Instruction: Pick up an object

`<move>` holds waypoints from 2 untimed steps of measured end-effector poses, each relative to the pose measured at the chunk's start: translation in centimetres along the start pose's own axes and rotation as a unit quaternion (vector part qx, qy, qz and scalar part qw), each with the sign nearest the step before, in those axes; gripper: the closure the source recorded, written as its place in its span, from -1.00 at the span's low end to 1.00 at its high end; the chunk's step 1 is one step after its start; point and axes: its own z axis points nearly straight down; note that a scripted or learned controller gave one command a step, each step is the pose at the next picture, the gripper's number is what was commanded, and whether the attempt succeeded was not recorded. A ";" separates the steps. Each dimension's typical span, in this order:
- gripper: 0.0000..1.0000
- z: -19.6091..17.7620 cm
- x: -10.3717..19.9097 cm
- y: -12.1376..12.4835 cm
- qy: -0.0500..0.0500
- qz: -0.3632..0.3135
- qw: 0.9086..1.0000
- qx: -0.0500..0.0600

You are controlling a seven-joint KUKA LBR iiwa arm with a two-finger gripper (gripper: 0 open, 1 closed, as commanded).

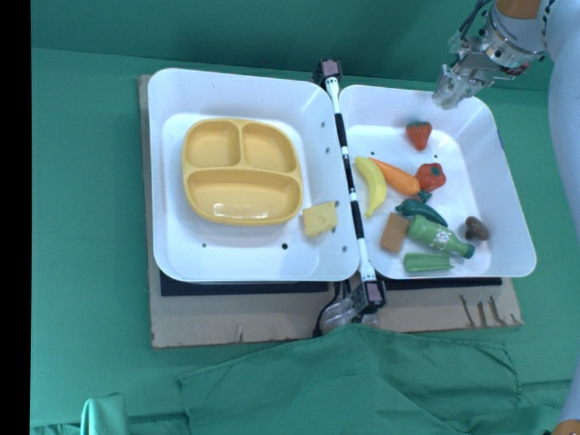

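My gripper (450, 92) hangs over the far edge of the right bin (507, 243), with nothing seen between its fingers. Below it in that bin lie a strawberry (418, 134), a banana (370, 185), a carrot (395, 177), a red tomato (431, 177), a green bottle (438, 237), a brown block (395, 233), a green pod (427, 262) and a small dark brown piece (477, 228). The strawberry is the nearest item to the gripper, a little to its lower left.
The left bin (172, 243) holds a yellow divided plate (242, 171) and a yellow cheese wedge (319, 218). A black and white divider bar (349, 179) runs between the bins. Green cloth (362, 383) bunches at the bench's front.
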 end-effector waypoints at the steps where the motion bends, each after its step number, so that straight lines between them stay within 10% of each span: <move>1: 1.00 0.5 -0.1 -3.9 0.002 0.003 1.000 0.005; 2: 1.00 1.4 0.0 -3.0 0.001 0.001 1.000 0.003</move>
